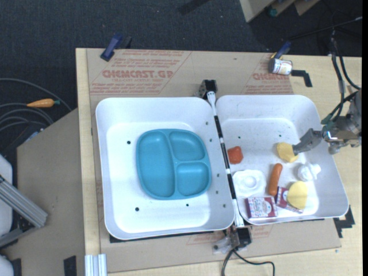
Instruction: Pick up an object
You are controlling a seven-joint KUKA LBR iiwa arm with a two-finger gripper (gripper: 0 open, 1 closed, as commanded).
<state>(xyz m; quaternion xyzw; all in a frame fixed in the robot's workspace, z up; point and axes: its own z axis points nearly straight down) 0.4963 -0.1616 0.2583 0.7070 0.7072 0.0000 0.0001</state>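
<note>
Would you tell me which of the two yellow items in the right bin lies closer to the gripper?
The upper yellow lump, right beside the gripper; the other yellow one lies nearer the bin's front edge.

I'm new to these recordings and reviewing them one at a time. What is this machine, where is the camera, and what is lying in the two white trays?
One camera looks down at a slant on a bench with two shallow white bins. The arm reaches in from the right; its pincer sits low over the right bin, beside a yellow piece. I cannot tell whether it grips anything. The left bin holds a blue divided plate. The right bin also holds an orange block, a sausage, a white round piece, a red-and-white carton, a second yellow piece and a small white item.
</note>
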